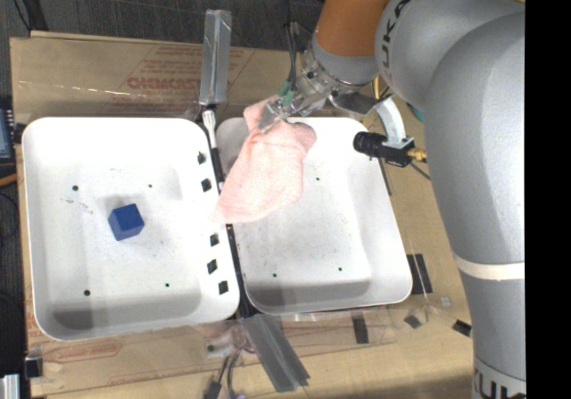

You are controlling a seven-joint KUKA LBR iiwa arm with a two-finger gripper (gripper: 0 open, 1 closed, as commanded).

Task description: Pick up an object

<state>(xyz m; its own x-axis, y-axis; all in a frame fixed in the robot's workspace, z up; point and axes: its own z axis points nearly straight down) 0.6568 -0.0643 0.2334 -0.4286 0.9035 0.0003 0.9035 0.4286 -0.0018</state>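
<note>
altogether two white bins sit side by side, the left bin (53, 236) and the right bin (357, 254), with one pink cloth (266, 172) and one blue cube (126, 220). the grey arm (464, 85) reaches in from the right, its orange band (352, 4) above the wrist, and bends down toward the far rim of the right bin. the pincer (287, 112) pinches the cloth's top corner, and the cloth hangs just below it, draping over the divide between the bins. the cube lies well to the pincer's left, in the left bin. the fingertips are hard to make out, buried in cloth folds.
</note>
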